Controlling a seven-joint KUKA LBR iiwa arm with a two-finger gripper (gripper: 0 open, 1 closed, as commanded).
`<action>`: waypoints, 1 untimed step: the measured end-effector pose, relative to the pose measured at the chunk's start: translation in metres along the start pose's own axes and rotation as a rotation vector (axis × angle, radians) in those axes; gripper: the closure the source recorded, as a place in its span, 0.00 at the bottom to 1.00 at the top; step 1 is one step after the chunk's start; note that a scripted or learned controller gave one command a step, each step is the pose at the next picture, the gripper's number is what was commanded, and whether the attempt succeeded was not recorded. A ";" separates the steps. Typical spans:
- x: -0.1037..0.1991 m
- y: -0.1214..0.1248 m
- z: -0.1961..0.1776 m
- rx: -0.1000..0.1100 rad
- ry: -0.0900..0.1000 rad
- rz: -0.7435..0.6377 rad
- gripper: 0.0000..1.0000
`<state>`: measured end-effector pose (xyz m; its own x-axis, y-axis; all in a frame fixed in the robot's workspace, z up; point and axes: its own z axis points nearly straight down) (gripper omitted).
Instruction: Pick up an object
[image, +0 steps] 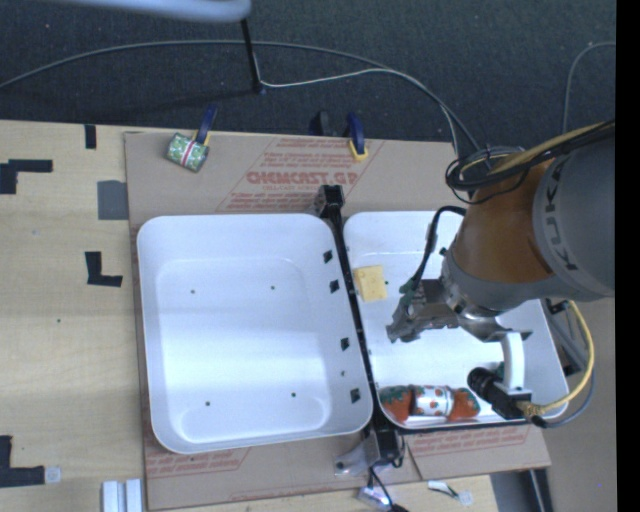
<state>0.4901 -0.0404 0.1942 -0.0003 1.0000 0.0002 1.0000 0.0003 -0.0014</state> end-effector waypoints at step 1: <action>0.051 0.042 0.010 0.000 0.001 -0.004 1.00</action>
<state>0.5321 0.0108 0.1837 -0.0044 1.0000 0.0009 1.0000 0.0045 -0.0015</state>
